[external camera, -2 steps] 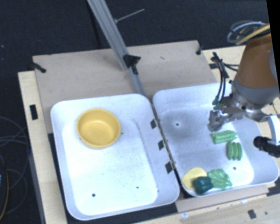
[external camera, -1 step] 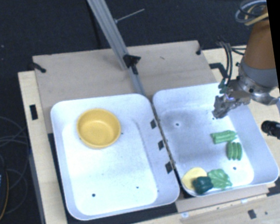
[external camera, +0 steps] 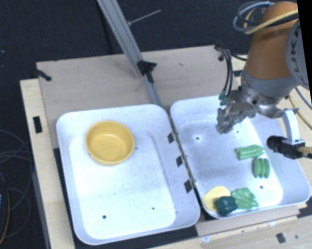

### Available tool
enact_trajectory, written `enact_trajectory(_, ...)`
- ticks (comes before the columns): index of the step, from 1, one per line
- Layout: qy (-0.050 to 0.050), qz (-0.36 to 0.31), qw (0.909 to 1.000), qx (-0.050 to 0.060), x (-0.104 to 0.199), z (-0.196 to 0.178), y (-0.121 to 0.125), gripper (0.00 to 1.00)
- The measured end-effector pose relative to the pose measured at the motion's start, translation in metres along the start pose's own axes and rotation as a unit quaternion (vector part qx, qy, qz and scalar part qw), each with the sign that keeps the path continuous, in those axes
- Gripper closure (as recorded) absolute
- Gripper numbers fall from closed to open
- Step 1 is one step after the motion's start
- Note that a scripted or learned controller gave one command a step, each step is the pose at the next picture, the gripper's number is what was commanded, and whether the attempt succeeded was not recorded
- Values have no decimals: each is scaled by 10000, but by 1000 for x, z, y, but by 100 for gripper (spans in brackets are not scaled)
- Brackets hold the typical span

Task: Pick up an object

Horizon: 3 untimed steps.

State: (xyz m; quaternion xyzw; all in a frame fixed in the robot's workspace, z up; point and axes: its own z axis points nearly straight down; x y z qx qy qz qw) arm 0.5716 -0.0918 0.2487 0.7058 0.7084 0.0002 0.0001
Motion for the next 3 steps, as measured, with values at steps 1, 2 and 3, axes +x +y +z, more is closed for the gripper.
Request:
enact_trajectory(1, 1, 3, 10000, 0, 53, 11, -5, 100)
enact_trajectory(2, 4, -1, 10000, -1, 98, 7, 1, 100)
enact_trajectory(3, 1, 2, 10000, 2, 152, 17, -5, 100)
